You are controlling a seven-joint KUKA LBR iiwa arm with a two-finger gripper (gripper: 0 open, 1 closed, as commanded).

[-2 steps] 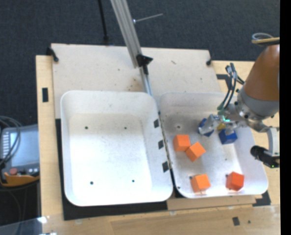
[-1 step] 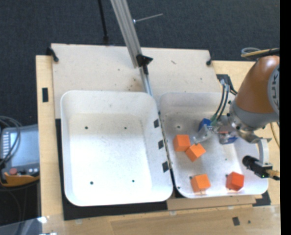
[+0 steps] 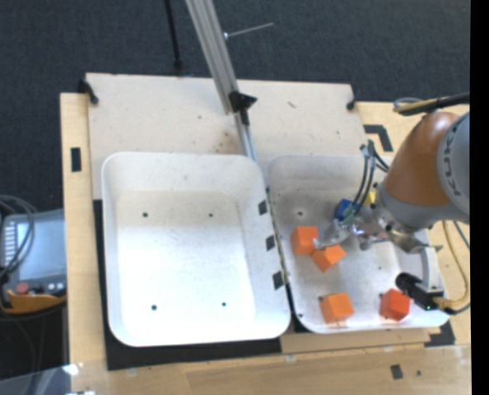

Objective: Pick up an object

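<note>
Two shallow white bins are carried side by side on the tabletop [image 3: 211, 109]. The left bin [image 3: 125, 220] lies toward the tabletop's left edge, the right bin [image 3: 310, 179] toward its right edge, and their inner rims touch. The bins appear to be walled so that loose things are kept from sliding off when they are pushed by a failed try.

Four orange blocks are seen in the right bin. One block [image 3: 305, 239] lies near the bin's left wall, about midway down it. A second block [image 3: 328, 257] lies just beside it, toward the bin's near rim, tilted on an edge. A third block [image 3: 337, 307] rests by the near rim, and a reddish block [image 3: 395, 304] sits in the bin's near right corner.

The arm [image 3: 421, 171] is reached in over the bin's right wall, and the tool [image 3: 340, 235] is lowered into the middle of the bin. Whether the tool is spread wide or closed narrow cannot be told, as it is small and blurred. The tilted block lies right at the tool's tip, apparently touching it, with the first block just beside. No block is seen lifted from the bin floor, so the pick is judged not yet done.
</note>
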